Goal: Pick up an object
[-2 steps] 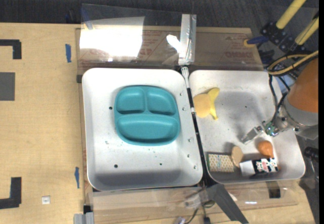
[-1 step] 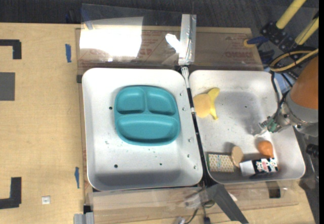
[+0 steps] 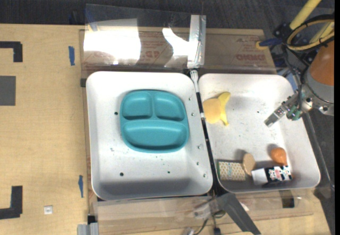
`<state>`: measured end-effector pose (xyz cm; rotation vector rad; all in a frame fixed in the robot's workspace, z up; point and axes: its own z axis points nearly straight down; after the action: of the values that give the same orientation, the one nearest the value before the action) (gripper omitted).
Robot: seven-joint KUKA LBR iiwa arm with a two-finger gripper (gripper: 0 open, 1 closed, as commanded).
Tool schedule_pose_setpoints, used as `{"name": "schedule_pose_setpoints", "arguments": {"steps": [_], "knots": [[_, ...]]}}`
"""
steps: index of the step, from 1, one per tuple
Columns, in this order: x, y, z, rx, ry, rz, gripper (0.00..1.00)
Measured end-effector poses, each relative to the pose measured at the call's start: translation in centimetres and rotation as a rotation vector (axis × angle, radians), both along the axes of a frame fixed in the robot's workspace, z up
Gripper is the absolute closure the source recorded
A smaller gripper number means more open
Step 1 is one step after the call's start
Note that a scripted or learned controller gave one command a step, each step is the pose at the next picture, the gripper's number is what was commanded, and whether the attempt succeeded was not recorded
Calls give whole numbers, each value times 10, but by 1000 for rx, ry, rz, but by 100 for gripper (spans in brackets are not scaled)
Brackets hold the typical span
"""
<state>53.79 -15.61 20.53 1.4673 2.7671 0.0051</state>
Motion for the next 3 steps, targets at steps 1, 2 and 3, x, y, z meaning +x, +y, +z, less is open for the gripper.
{"name": "schedule_pose_setpoints", "arguments": {"steps": [1, 2, 3], "knots": [[1, 0, 9, -1, -2, 0, 100], [-8, 92, -22, 4, 11, 35, 100], [-31, 84, 97, -3, 1, 390, 100]]}}
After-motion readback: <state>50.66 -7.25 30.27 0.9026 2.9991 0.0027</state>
